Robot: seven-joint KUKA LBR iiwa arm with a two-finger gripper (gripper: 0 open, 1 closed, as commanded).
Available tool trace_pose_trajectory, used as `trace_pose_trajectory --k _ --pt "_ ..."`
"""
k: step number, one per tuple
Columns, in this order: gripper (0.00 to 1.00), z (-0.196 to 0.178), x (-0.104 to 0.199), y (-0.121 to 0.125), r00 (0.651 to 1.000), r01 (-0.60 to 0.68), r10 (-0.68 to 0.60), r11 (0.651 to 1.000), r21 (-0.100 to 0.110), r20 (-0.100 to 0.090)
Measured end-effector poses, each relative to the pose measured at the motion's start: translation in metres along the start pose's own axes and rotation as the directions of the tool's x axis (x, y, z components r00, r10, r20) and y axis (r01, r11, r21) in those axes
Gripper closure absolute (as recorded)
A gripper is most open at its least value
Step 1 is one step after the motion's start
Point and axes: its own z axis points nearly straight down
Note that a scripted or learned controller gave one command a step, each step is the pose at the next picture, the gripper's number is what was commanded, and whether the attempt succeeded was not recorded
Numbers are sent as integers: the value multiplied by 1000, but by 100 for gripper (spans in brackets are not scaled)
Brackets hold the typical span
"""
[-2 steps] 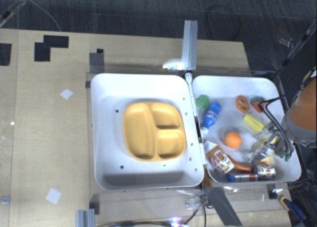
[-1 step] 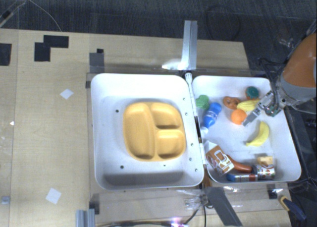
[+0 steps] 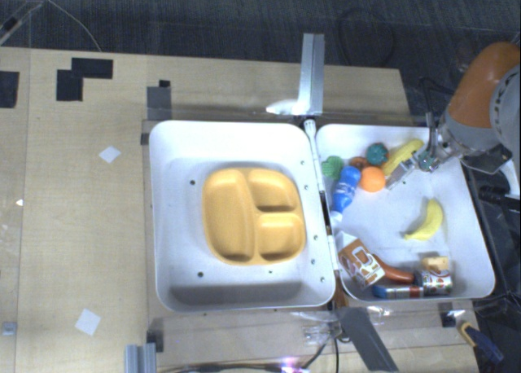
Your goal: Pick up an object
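Camera view from above a wooden bench (image 3: 73,225) carrying two shallow white bins side by side. The left bin (image 3: 175,282) holds a yellow divided tray (image 3: 251,215), lying flat near its centre, with one long compartment and two smaller ones. The right bin (image 3: 476,257) holds the loose objects: a green item (image 3: 331,167) against the dividing wall, a blue bottle (image 3: 345,188) just below it, an orange ball (image 3: 372,179) touching or just beside the bottle, a teal ball (image 3: 376,153) above the orange one, and a yellow banana (image 3: 403,156) slanting toward the bin's upper right. A second banana (image 3: 427,221) lies apart at mid-bin. Along the near wall sit a brown-and-white box (image 3: 362,263), a red-and-blue marker-like item (image 3: 395,283) and a small can (image 3: 436,282), crowded together. The grey arm with its orange band (image 3: 480,90) enters from the right; the gripper (image 3: 425,161) sits at the upper banana's right end, and whether it is parted, closed or clasping anything cannot be told at this resolution
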Motion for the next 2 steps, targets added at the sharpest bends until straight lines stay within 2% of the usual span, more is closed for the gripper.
trace_pose_trajectory --k 1,2 --pt "100 -14 0 4 1000 11 -11 1000 -6 8" --pt "100 -134 40 17 912 -411 411 912 -4 0"
